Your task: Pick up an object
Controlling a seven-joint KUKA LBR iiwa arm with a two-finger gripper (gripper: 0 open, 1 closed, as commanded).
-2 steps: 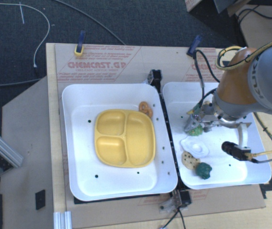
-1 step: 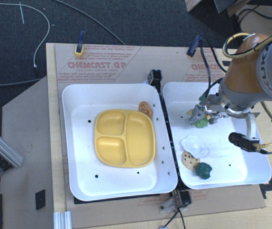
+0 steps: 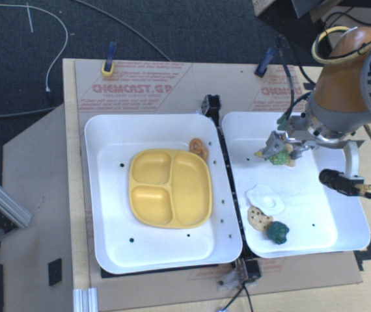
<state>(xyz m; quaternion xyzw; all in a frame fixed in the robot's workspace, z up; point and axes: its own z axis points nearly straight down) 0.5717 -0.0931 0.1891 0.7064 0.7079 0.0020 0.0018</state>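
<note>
My gripper (image 3: 275,149) hangs over the back part of the right bin (image 3: 348,239), reaching in from the right. A small green and yellow object (image 3: 282,159) lies right at its tip, partly hidden by the gripper. Whether it is held I cannot tell. Nearer the front of the same bin lie a white fried-egg toy (image 3: 265,200), a brown cookie (image 3: 258,218) and a green broccoli piece (image 3: 277,232), close together.
The left bin (image 3: 101,174) holds a yellow divided plate (image 3: 170,188) in its middle and a small brown pretzel (image 3: 198,148) just behind the plate. A black part of the arm (image 3: 339,181) hangs over the right bin's right side.
</note>
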